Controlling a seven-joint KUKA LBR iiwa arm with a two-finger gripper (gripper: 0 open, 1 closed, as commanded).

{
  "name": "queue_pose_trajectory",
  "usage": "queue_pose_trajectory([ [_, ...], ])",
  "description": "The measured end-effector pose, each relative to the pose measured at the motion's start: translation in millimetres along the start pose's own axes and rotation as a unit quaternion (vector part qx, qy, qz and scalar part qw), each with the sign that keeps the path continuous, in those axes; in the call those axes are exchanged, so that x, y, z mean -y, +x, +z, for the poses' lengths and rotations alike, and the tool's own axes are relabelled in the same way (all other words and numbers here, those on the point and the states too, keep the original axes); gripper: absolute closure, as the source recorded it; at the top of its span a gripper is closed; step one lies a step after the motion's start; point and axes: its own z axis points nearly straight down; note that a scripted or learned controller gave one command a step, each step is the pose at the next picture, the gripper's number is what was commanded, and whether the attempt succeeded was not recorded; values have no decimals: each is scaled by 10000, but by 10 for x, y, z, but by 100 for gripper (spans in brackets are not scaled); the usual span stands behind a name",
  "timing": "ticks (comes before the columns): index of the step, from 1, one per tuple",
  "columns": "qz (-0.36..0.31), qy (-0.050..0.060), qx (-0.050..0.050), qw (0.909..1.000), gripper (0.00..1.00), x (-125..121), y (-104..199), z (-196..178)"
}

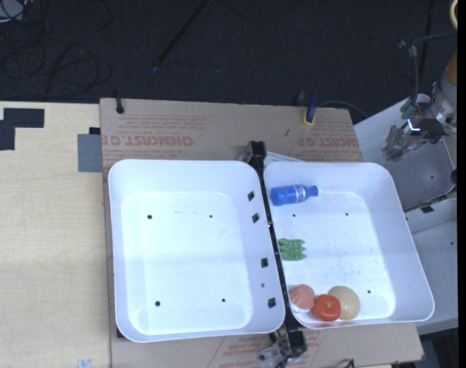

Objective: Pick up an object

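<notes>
I see the gripper (402, 138) hanging at the far right, off the right bin (402, 205). The blue bottle (293, 195) lies inside that bin.

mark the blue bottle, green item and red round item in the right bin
blue bottle (292, 195), camera view, middle of its body
green item (291, 249), camera view, its centre
red round item (326, 307), camera view, its top

You see the grey metal two-finger gripper (405, 133) with thin dark cables trailing above its fingers, and an orange band higher up.
</notes>
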Motion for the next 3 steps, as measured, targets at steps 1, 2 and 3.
queue_pose_trajectory([
  [1,-1,10,-2,10000,100,-4,-3,-1173],
  [2,-11,52,-17,10000,100,38,8,-1592],
  [3,-15,91,-25,10000,100,11,14,-1287],
])
